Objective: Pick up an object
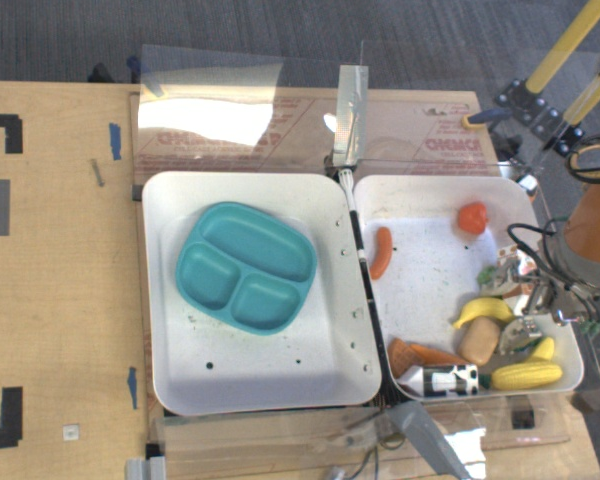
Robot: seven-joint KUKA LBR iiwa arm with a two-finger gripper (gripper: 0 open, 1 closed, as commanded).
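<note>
The right bin (pixel 430 230) holds a jumble of toy food, crowded into its lower right corner. A yellow banana (pixel 482 311) lies just above a tan potato (pixel 479 340), the two touching. Below them, along the bin's lower wall, sit a yellow corn cob (pixel 526 375), a black-and-white carton (pixel 450 380) lying on its side, and an orange carrot (pixel 423 354) pointing toward the lower left. A small orange-red sausage (pixel 381 252) lies alone near the bin's left wall, and a red tomato (pixel 471 218) sits alone toward the upper right, both well apart from the pile.

The gripper (pixel 532 320) is low at the right of the frame, just beside the banana and potato, amid cables and metal parts. How far its fingers are spread, and whether anything sits between them, cannot be told from this clutter.

The middle and upper left of the right bin are bare white floor. The left bin (pixel 180 368) carries a teal divided plate (pixel 245 266) toward its upper middle, with bare floor around it.

A green and white item (pixel 502 268) above the banana is too muddled to identify. The arm's orange band (pixel 592 230) is cut by the right edge.
</note>
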